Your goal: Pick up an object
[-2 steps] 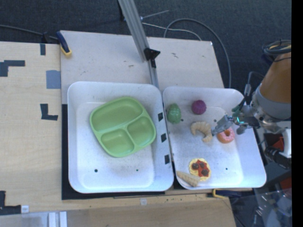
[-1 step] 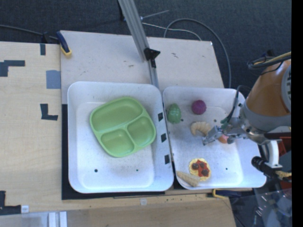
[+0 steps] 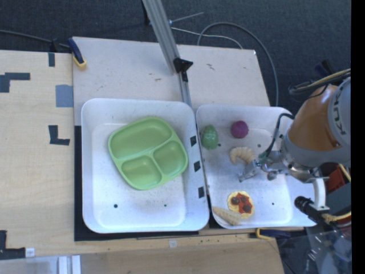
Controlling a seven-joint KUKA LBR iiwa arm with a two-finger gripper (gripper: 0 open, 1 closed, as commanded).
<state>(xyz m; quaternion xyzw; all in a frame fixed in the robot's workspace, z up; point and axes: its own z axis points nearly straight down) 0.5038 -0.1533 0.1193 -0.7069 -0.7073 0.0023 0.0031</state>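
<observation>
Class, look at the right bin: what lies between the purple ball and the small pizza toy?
In the camera view, the pale croissant-shaped toy lies between the purple ball and the pizza toy, with bare bin floor below it.

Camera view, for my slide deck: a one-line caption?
Two-finger gripper low in the right white bin, beside a pale croissant-shaped toy.

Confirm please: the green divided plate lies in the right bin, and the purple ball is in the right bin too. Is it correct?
Not quite. The camera view shows the green divided plate in the left bin, not the right one. The purple ball is indeed in the right bin.
</observation>
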